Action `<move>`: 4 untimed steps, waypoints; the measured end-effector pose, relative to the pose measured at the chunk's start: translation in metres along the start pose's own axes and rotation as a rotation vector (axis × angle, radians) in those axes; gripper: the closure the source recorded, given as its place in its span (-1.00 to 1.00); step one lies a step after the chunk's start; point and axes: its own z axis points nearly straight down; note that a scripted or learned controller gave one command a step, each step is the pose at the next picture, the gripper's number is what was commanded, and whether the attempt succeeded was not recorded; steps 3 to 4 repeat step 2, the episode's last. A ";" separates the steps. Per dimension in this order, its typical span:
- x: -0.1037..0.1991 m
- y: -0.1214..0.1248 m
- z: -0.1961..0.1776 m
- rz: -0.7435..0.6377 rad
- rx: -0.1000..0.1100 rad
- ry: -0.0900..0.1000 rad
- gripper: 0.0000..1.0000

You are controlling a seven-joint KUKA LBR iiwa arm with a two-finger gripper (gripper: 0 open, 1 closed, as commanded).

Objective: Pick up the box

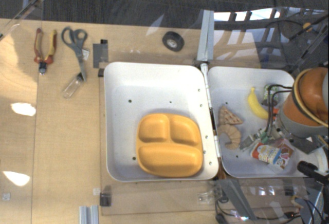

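1. The small red-and-white printed carton box (272, 154) lies flat in the right shallow white bin (231, 81), toward its near right corner.
2. The grey and orange arm (308, 102) hangs over that corner; its end effector (263, 137) sits just left of and above the box, seemingly touching.
3. Finger spread: cannot tell.
4. The box's long axis runs left-right, slightly tilted.
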 end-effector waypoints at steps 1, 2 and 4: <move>-0.007 -0.003 0.000 -0.100 0.000 0.006 -1.00; -0.011 0.001 -0.013 -0.102 -0.012 -0.009 1.00; -0.011 0.001 -0.013 -0.102 -0.012 -0.009 1.00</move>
